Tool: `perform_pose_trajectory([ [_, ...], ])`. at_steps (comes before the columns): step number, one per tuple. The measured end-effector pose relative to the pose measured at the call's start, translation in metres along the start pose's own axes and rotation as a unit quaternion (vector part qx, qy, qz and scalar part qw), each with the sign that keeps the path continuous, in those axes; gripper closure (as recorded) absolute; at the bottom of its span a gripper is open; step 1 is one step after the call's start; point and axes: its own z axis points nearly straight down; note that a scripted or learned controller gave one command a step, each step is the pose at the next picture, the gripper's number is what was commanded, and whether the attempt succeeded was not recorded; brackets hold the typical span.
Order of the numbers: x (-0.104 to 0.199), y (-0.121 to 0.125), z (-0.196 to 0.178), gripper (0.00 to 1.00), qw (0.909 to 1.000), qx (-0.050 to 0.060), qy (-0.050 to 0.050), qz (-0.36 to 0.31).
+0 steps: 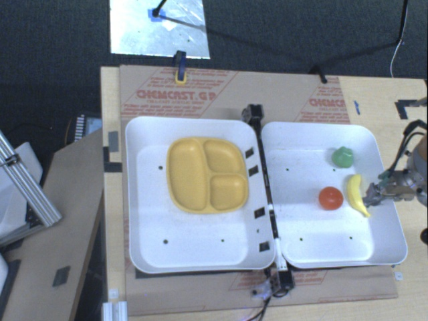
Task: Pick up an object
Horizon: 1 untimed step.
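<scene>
In the right bin lie three small objects: a green one near the back right, a red ball-like one in the middle right, and a yellow banana just right of the red one. My gripper reaches in from the right edge, low over the bin's right wall, its tip right beside the banana's right side. I see nothing lifted off the bin floor.
The left bin holds a yellow divided plate. A black divider with clips runs between the bins. Cardboard lies under both, and a shiny sheet sits at the back.
</scene>
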Motion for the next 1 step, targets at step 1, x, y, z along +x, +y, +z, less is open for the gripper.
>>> perform_pose_trajectory([
  [1, 0.0038, 0.0034, -0.0446, 1.0, 1.0, 0.0, 0.0, -0.003],
])
